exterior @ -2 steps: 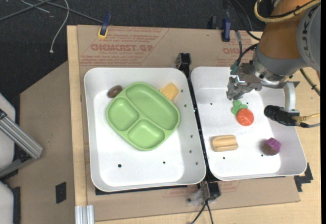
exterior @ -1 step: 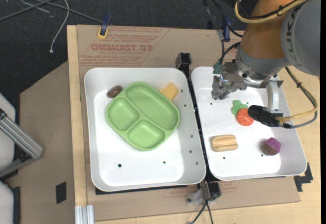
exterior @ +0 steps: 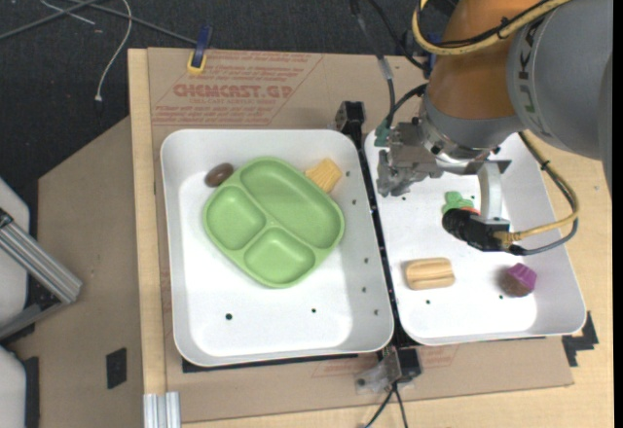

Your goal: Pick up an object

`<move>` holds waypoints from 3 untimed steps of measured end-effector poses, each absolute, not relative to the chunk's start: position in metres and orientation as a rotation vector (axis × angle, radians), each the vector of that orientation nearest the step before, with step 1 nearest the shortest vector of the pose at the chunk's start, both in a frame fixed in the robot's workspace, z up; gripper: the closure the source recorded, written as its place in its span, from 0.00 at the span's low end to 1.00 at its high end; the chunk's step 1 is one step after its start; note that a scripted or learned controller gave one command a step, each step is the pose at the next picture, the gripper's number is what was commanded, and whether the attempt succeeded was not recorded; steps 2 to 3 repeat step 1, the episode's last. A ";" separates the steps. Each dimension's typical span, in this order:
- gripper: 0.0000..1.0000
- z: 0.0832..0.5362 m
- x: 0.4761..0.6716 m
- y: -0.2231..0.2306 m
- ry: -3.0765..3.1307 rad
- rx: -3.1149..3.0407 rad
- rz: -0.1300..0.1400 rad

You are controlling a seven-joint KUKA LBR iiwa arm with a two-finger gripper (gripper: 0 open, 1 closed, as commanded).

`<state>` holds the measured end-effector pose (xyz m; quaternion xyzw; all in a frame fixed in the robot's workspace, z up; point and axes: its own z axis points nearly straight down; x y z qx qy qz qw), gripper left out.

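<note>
Right bin [exterior: 545,319] holds three loose items: tan bread roll [exterior: 428,272] at 6 o'clock, purple lump [exterior: 519,279] at 4, small green piece [exterior: 455,198] mid-bin. Pincer [exterior: 394,173] hangs at the bin's 10 o'clock; can't tell its state. Left bin [exterior: 195,319]: one green divided plate [exterior: 274,220], brown lump [exterior: 219,174], yellow wedge [exterior: 324,174]. Cardboard [exterior: 234,86] reads "CHEMCAST GP".

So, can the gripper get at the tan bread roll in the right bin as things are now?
Probably yes. The bread roll lies alone on the floor of the right bin, apart from the purple object. The gripper hangs over the same bin, and nothing covers the roll.
</note>
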<state>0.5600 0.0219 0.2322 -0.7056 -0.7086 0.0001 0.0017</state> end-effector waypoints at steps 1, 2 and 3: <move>1.00 0.231 0.542 0.063 -2.222 -2.216 0.003; 1.00 0.231 0.542 0.063 -2.222 -2.216 0.003; 1.00 0.231 0.542 0.063 -2.222 -2.216 0.003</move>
